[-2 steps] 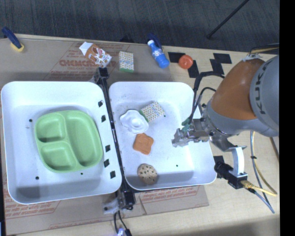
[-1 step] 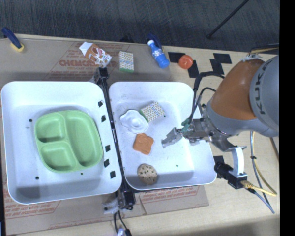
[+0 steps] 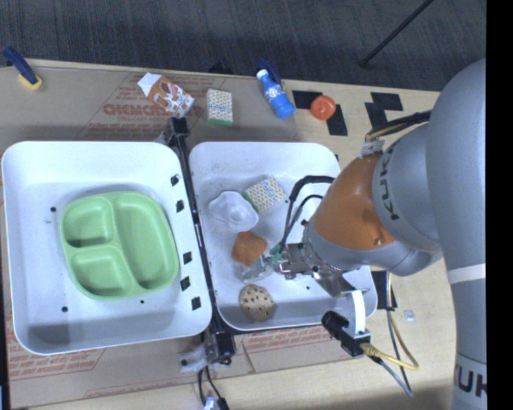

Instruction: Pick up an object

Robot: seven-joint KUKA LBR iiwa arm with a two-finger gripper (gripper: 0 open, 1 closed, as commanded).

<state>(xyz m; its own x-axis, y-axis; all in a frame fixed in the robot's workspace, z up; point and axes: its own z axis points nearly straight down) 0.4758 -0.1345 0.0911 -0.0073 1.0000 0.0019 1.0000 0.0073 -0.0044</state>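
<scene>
Where the grey arm with its orange band reaches into the right-hand white bin (image 3: 325,156), the gripper (image 3: 269,265) sits low beside an orange rounded lump (image 3: 249,248); whether the jaws are released or clenched I cannot tell. Near that lump lie a clear plastic cup (image 3: 232,210), a patterned square packet (image 3: 265,193) and a speckled brown ball (image 3: 256,301). Left-hand white bin (image 3: 17,229) carries a green sectioned plastic tray (image 3: 118,243).

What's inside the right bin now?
In the right bin: a clear cup, patterned block, orange piece and speckled ball. The arm covers the bin's right part.
</scene>
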